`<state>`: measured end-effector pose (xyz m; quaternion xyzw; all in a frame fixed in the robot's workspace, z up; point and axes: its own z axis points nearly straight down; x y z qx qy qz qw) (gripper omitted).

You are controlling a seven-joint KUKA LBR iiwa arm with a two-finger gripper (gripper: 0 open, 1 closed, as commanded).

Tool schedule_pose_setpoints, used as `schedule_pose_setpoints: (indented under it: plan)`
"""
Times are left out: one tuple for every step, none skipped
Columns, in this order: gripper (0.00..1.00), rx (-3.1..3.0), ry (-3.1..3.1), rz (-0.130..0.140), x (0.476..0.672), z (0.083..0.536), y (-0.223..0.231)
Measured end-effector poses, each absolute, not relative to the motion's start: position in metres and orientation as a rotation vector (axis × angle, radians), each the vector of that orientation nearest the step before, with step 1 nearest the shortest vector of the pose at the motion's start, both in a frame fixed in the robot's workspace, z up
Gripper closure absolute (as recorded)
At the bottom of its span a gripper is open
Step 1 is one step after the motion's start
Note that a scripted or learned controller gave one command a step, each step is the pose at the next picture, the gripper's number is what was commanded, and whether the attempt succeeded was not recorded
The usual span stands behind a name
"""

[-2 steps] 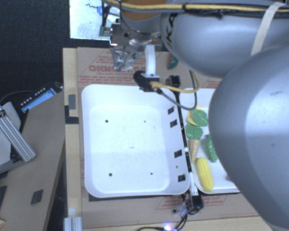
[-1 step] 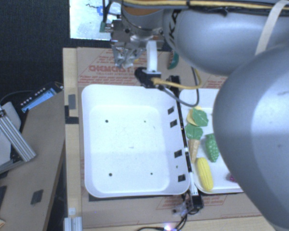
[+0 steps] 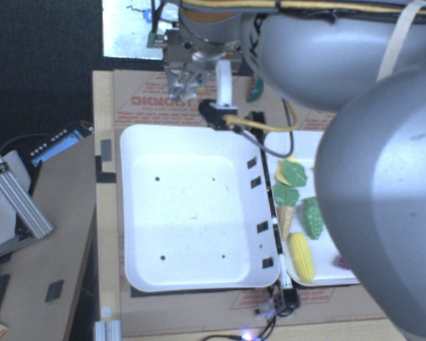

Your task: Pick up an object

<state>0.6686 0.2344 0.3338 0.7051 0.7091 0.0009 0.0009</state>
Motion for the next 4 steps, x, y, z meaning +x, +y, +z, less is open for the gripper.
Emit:
schedule_pose_setpoints:
  plan:
    - [1.0,2.214,2.227,0.002,0.6686,0.3303,0.2344]
    - [1.0,2.214,2.226,0.002,0.6686,0.3296,0.2344]
    - [1.0,2.214,2.226,0.002,0.6686,0.3303,0.2344]
    - [1.0,2.214,2.226,0.002,0.6686,0.3268,0.2344]
